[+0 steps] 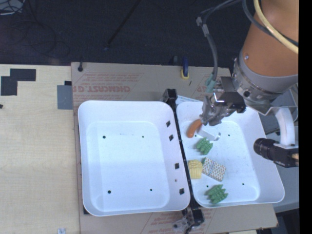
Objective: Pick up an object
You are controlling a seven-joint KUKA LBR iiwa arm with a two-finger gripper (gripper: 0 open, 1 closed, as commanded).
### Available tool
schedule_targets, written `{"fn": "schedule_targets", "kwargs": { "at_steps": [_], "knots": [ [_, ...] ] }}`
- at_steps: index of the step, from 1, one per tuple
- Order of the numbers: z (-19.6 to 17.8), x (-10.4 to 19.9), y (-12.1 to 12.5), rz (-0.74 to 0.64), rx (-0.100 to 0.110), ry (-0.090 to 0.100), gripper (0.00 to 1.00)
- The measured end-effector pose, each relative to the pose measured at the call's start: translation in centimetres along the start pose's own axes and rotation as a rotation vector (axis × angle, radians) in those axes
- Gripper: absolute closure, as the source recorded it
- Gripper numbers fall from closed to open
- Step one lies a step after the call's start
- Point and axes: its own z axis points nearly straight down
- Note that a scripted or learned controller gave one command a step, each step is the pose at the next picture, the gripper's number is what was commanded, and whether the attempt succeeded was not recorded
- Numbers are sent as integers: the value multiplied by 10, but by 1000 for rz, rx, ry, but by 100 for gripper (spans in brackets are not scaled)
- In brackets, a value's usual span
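Mirrored, unreadable red print on cardboard sheet (122, 84) behind bins

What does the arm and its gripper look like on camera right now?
The arm shows a broad orange band above a grey metal wrist collar. Dark cables loop down beside it. The gripper is a small, dark grey and metallic assembly below the wrist.
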Motion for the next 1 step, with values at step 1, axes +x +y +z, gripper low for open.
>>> {"fn": "schedule_targets", "kwargs": {
  "at_steps": [1],
  "knots": [
    [-6, -1, 1, -1, 8, -2, 100]
  ]
}}
